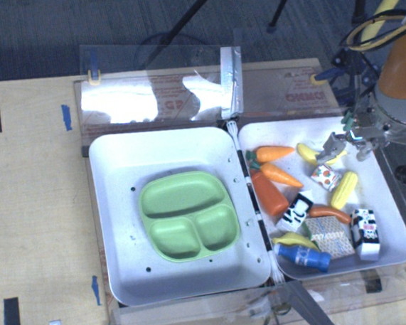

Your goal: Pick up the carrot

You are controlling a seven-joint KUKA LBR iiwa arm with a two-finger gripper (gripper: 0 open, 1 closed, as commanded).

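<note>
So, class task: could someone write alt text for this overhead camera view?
A robot claw hovers over the right bin, which is crowded with toy food including two carrots. The left bin holds a green divided plate.

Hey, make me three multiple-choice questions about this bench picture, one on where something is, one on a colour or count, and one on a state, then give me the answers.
1. Where does the green divided plate lie?
A. In the left bin
B. In the right bin
C. On the wooden bench

2. How many compartments does the green divided plate have?
A. Two
B. Three
C. Five

3. How does the blue bottle rest?
A. Upright on its base
B. Lying on its side
C. Lifted above the bin

Answers:
1. A, the plate sits in the middle of the left bin, away from the toys.
2. B, one long section above two smaller ones.
3. B, it lies flat at the right bin's near edge, beside the milk carton; the gripper is over the bin's far right, above the bananas and apart from the carrots.
</note>
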